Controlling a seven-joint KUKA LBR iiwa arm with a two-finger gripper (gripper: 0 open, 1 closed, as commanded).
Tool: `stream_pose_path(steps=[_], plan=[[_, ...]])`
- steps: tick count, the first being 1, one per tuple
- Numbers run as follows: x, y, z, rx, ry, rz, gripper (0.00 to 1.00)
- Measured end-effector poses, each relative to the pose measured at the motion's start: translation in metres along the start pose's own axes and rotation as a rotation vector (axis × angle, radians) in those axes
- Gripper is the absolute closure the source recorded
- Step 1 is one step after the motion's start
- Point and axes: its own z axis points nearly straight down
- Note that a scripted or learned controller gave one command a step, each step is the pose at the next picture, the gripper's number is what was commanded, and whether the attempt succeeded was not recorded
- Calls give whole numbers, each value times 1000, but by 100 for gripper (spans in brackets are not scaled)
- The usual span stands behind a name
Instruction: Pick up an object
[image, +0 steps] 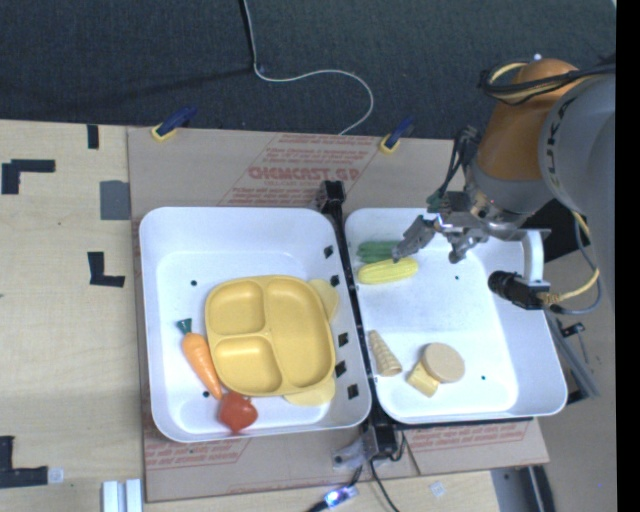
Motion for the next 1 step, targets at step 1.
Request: stream_pose_path(steps=[1], plan=[[0,3,-8,-14,-1,-3,0]])
